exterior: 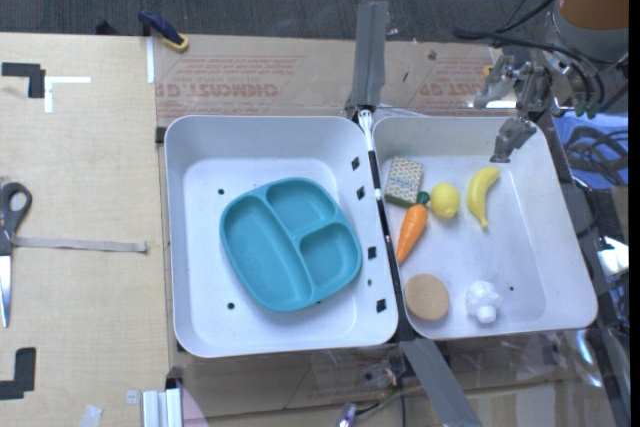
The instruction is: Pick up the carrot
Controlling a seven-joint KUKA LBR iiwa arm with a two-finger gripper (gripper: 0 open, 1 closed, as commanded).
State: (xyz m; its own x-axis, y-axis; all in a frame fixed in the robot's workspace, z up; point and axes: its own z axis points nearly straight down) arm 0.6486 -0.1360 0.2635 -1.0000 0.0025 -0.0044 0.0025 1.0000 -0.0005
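Carrot [411, 230]: orange, tapered, green tuft at the thick end, lying tilted in the right bin [560, 285] against the wall it shares with the left bin. You find it well apart from the jaws [505, 143], below and to their left. Lemon [445, 201] touches its tuft; sponge [404, 180] sits just above. Jaws: poised over the banana [483, 193], grasping nothing; whether released or clenched you cannot tell.

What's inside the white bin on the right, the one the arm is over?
The right bin holds a carrot, lemon, banana, patterned sponge, tan round disc and a small white lump. The gripper covers part of its far corner.
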